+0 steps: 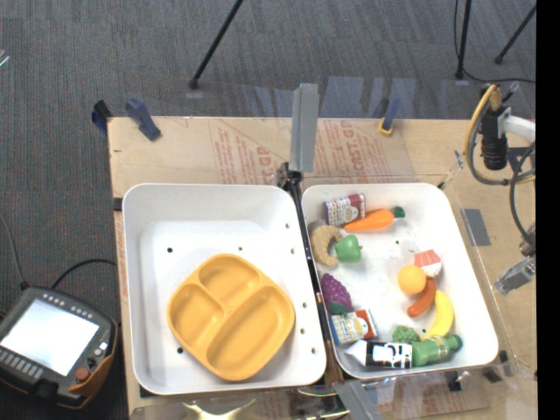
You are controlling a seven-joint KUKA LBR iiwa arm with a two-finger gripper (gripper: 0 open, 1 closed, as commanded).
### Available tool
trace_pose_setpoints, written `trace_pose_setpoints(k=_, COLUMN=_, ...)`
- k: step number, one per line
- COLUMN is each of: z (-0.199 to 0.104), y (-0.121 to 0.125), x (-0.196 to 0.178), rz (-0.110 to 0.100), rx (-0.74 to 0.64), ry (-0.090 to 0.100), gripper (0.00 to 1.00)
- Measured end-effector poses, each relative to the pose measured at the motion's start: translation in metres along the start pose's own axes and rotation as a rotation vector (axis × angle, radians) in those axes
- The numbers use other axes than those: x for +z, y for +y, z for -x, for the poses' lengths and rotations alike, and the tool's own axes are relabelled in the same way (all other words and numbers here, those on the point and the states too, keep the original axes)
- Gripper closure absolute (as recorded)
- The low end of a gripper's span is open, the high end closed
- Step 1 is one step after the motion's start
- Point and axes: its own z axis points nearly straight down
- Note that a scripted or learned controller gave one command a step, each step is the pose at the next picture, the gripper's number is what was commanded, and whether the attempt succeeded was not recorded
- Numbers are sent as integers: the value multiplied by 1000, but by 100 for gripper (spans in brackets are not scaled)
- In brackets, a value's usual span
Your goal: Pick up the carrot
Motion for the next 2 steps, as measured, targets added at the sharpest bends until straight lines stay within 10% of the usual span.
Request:
trace_pose_setpoints(k=1, z=-24, y=-24, x=-102, rz=-6, rx=-202, ry=10, gripper=100)
trace_pose_setpoints(k=2, z=-19, y=-16, x=-106, rz=-4, rx=-586, ry=5, gripper=100)
